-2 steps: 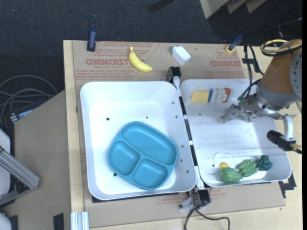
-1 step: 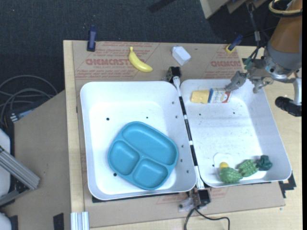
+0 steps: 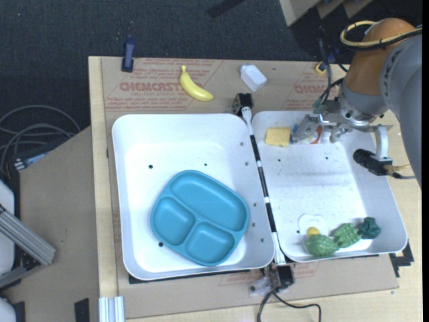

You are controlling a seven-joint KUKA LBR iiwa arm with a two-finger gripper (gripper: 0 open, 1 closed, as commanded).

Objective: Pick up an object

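My gripper (image 3: 303, 132) is low over the far end of the right bin (image 3: 375, 200), reaching in from the right. A flat yellow block (image 3: 277, 137) lies in that bin's far left corner, just left of the gripper tip; whether they touch is unclear. At the bin's near edge lie a light green soft toy (image 3: 323, 245), a darker green toy (image 3: 355, 232) and a small yellow piece (image 3: 312, 232). Nothing is visibly held.
The left bin (image 3: 134, 153) holds a blue divided plate (image 3: 199, 216). On the bench behind the bins lie a yellow banana (image 3: 194, 86), a white block (image 3: 253, 77) and a small blue item (image 3: 128, 52). Cables hang by the arm at the right.
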